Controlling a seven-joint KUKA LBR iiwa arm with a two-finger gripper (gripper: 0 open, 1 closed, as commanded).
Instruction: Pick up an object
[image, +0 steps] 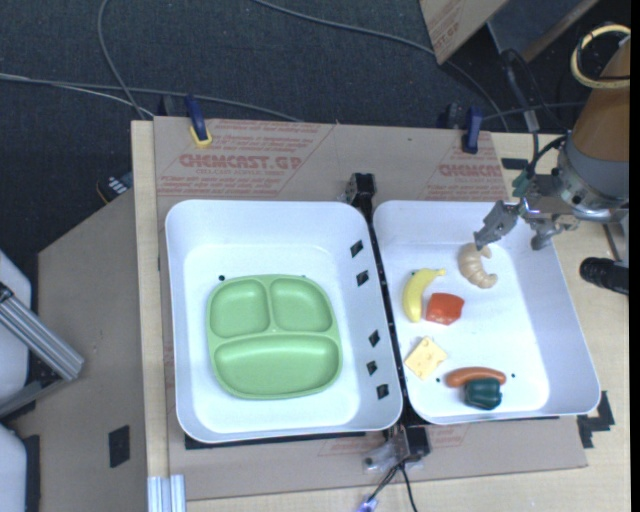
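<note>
- Camera view: the gripper (517, 226) hangs open and empty over the right bin (560, 330), one finger (492, 230) just above the croissant (477, 266).
- The croissant lies at the bin's far end, with the banana (417, 292) and red block (445, 308) near it.
- Risk: the croissant's curved shape may slip from closing fingers, or one finger may land on top of it.

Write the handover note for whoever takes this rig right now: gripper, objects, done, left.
Gripper: open, holding nothing, over the back of the right bin, just above the croissant.
Right bin holds the croissant, banana, red block, cheese wedge, a sausage and a dark green item in front.
Left bin holds a green divided plate.
Done: approach only; nothing lifted.
Left: descend, close on one object (croissant is nearest), lift.
</note>
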